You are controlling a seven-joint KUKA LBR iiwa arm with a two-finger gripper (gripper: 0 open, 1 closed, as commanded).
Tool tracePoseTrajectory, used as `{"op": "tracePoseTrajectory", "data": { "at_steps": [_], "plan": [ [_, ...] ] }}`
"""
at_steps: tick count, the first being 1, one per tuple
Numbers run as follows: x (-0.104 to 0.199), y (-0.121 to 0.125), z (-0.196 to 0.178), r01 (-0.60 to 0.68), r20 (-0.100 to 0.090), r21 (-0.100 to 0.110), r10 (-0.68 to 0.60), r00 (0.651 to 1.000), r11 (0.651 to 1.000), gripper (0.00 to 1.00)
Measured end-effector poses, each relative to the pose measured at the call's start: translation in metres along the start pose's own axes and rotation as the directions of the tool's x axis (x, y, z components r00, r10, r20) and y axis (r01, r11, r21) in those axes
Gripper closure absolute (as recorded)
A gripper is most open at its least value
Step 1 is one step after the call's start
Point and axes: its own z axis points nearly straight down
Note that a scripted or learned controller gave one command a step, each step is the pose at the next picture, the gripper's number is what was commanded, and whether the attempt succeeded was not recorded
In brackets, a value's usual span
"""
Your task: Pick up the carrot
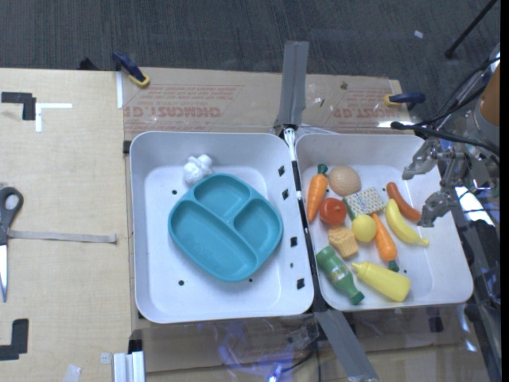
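Camera view: claw (429, 191) hovers over right bin's (453, 293) right side, fingers spread, pinching nothing. Carrot (316, 194) lies at that bin's left edge, beside tomato (333, 212), well apart from claw.

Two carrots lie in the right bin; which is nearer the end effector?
The carrot without a green top, lying between the lemon and banana. The green-topped carrot sits by the bin's left wall, farther from the end effector.

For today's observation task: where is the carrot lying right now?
In the camera view, the carrot lies in the right bin, at its left wall near the back, beside the tomato and the potato.
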Motion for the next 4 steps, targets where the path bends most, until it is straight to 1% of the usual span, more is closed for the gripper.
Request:
{"op": "tracePoseTrajectory", "data": {
  "at_steps": [1,2,3,4],
  "plan": [
    [-0.001,0.012,0.125,0.228,-0.001,-0.001,-0.228,0.974,0.974,0.00],
    [0.028,0.049,0.162,0.273,0.008,0.004,-0.273,0.962,0.962,0.00],
    [0.025,0.050,0.152,0.276,0.014,0.008,-0.276,0.961,0.961,1.00],
    [0.022,0.050,0.142,0.279,0.020,0.011,-0.279,0.960,0.960,1.00]
  ]
}}
